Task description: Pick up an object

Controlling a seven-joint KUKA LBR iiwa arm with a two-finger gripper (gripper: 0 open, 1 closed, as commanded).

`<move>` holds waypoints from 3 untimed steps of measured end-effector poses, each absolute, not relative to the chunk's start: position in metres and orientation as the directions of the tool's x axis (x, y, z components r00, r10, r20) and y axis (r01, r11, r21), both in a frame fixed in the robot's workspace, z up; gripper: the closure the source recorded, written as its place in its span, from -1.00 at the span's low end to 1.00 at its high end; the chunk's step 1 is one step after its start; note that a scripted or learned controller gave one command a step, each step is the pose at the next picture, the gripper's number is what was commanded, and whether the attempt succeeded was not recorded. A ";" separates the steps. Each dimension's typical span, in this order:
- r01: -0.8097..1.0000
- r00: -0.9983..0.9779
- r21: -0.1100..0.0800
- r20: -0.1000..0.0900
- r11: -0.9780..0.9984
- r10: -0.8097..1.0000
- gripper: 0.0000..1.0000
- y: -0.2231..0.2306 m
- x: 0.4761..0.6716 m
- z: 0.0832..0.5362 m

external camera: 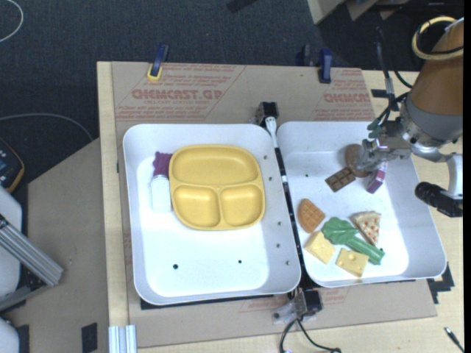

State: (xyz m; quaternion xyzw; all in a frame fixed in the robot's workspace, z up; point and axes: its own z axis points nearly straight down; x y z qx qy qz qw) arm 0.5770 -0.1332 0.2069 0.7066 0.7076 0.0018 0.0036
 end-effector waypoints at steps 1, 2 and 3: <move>1.000 -0.001 0.005 -0.001 0.001 1.000 1.00 -0.133 0.578 0.226; 1.000 -0.004 -0.003 0.003 0.004 1.000 1.00 -0.083 0.552 0.234; 1.000 -0.006 -0.003 0.004 0.006 1.000 1.00 -0.032 0.533 0.242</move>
